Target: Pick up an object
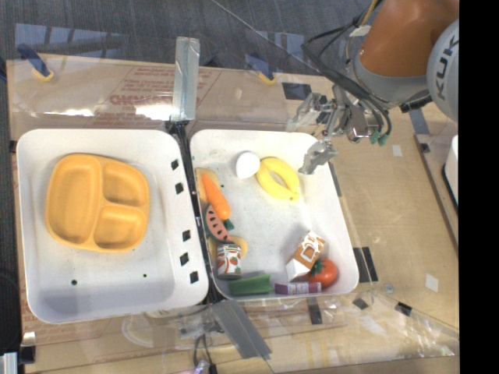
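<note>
The arm is being seen reaching in from the right at the top of the camera view, its orange band turned toward the camera and its grey casing lying at the far right edge. Black cables are being carried in loops around the wrist. Below the band, the gripper is being held out toward the left and downward, with its metal parts spread in a cluster. One pale finger is being pointed down at a slant. Nothing is being gripped between the fingers.
</note>
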`<state>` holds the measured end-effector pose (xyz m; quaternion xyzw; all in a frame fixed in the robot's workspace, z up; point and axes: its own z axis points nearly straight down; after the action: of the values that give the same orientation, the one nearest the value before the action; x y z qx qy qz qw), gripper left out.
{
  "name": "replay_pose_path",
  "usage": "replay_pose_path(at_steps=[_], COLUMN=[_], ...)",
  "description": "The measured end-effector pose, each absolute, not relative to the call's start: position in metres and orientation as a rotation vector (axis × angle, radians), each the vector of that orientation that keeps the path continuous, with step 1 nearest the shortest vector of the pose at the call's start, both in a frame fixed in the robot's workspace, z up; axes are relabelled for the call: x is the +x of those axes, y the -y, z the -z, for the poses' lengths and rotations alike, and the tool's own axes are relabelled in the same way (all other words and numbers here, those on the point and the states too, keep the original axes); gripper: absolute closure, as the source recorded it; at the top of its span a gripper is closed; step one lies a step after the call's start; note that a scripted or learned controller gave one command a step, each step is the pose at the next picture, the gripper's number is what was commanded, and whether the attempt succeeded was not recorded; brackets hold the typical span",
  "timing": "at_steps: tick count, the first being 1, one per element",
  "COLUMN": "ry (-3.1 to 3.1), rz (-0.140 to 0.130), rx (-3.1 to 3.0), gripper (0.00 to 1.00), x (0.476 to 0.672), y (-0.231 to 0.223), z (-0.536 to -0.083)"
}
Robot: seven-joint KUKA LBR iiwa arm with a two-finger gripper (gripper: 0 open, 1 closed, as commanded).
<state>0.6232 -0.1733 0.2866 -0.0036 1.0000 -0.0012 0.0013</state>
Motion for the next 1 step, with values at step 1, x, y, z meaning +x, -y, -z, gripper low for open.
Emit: replay_pose_path(at_steps=[1], ry=[-3.128], rz=[-0.006], rx=[-0.367], gripper=[0.00], x=[0.6188], y=[0.1785], z=[-0.1131])
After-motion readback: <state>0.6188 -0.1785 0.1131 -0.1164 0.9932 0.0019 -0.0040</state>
